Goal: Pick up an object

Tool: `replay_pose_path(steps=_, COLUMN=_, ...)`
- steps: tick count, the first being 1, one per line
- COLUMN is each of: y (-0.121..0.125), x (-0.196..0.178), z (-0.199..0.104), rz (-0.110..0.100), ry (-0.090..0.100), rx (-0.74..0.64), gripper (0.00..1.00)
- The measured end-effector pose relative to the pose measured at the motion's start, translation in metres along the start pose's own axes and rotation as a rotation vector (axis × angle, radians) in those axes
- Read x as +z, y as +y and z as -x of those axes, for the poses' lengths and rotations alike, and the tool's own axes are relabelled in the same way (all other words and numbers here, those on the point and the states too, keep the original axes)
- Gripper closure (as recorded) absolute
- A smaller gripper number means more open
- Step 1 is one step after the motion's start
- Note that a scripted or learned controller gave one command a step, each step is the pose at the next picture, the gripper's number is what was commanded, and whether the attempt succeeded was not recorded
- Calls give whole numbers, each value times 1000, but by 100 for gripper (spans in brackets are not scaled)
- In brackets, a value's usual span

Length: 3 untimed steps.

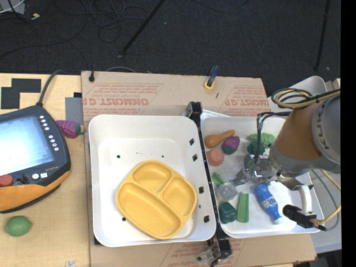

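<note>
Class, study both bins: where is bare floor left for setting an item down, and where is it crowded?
Left bin: bare floor runs along its far wall and left wall, beside the yellow divided plate. Right bin: crowded. The gripper sits among the blue bottle, green block, pink ball and purple toy.

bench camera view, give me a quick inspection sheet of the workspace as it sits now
surface: two shallow white bins side by side on cardboard, left bin, right bin.
job's things: right bin holds a blue plastic bottle, green rectangular block, orange drumstick-shaped toy, purple grape-like toy, pink round piece and green leafy toy.
clutter: yellow divided plastic tray in the left bin.
grippers: hand low over the right bin; finger state unclear.
cables: yellow and black cables on the arm; black cables on the floor.
surroundings: control pendant with screen, green ball.
</note>
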<state>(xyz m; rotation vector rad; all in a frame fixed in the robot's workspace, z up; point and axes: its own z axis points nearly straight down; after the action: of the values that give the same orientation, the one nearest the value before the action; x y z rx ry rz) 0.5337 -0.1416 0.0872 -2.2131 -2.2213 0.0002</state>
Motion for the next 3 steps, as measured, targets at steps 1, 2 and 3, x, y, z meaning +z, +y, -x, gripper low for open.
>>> replay_pose_path(steps=1, y=-29, x=-1, z=63, rz=-1, ry=-5, rx=8, gripper=0)
replay_pose_path(steps=2, y=-16, x=0, z=-21, rz=2, ry=-6, rx=8, gripper=0)
replay_pose_path(steps=3, y=-35, x=-1, z=71, rz=2, ry=-9, rx=10, gripper=0)
